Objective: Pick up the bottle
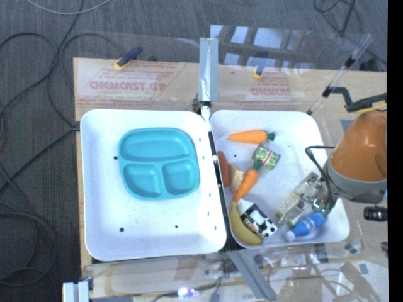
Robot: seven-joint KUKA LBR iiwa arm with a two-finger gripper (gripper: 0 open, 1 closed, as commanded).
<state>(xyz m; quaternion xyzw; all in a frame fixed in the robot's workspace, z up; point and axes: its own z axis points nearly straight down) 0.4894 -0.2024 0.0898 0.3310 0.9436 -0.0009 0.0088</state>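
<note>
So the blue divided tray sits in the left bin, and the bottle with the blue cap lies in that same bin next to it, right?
Not quite. The blue divided tray is in the left bin, but the bottle lies in the right bin, at its near right corner, beside the gripper. The camera view shows this.

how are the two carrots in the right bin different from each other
The upper carrot lies nearly level, its green top pointing right; the lower carrot lies on a slant. The upper one lies apart from other items; the lower one touches the items beside it. Both are orange, in the right bin.
</note>
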